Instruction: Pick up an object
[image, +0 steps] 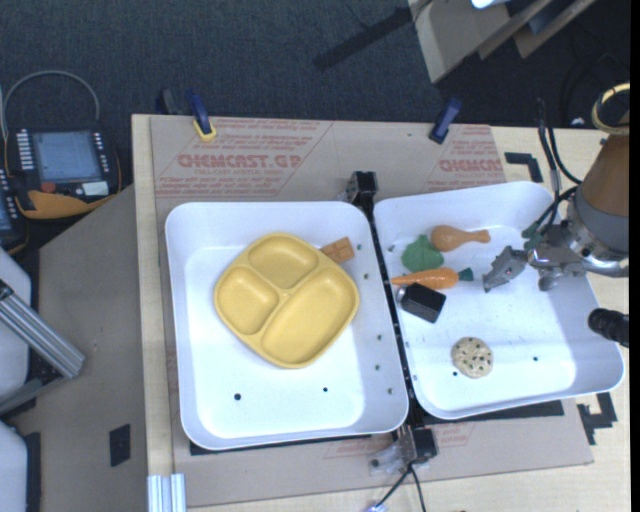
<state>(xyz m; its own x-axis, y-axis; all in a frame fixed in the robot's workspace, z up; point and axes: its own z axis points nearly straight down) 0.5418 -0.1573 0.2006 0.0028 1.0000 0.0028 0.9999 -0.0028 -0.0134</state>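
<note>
End effector (526, 268) fingers spread, empty, over right bin (560, 385), arm cut off at right, brown block (339, 250) half hidden behind yellow plate (287, 298)

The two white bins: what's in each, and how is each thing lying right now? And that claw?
Yellow divided plate: flat in the left bin, right way up.
Brown block: tucked against the plate's far edge.
Drumstick: on its side in the right bin.
Carrot: lying flat, beside a green piece.
Black box: flat, touching the carrot.
Cookie: flat, alone.
Claw: open, holding nothing, low over the right bin.
</note>
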